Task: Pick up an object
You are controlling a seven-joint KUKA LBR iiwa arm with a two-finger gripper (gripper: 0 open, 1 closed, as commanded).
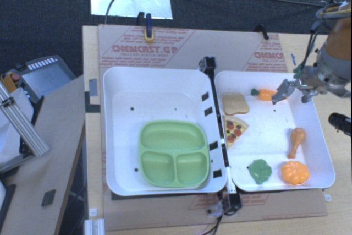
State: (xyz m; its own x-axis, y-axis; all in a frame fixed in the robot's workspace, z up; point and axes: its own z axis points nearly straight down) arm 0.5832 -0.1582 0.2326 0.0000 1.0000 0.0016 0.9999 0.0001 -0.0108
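Gripper [293, 91] sits over the far right part of the right bin [324, 143], with the arm [336, 55] coming in from the right edge. Two fingers can be made out — one dark tip pointing left toward the carrot [266, 94], the other further right — and they stand apart with nothing between them. Claw open, no grasp.

Objects in the right bin, all lying on the floor of the bin:
- carrot, at the far wall, just beside the left fingertip; whether it touches I cannot tell
- bread slice [235, 103], near the divider
- pizza slice [235, 130], just in front of the bread
- drumstick [296, 141], toward the right wall
- broccoli [259, 170], near the front wall
- orange pumpkin-like piece [295, 172], front right corner, near the broccoli

Left bin [118, 118] holds a green divided tray [174, 152], nothing in its compartments.

Progress, as I judge it: the pick itself is not done. Nothing is lifted; every candidate rests in its bin. The gripper's height above the bin floor is hard to read from this slanted view. Nearest candidate is the carrot — likely the target, though that is a guess from position alone.

Left to do: settle over one object, descend, close on it, lift clear.
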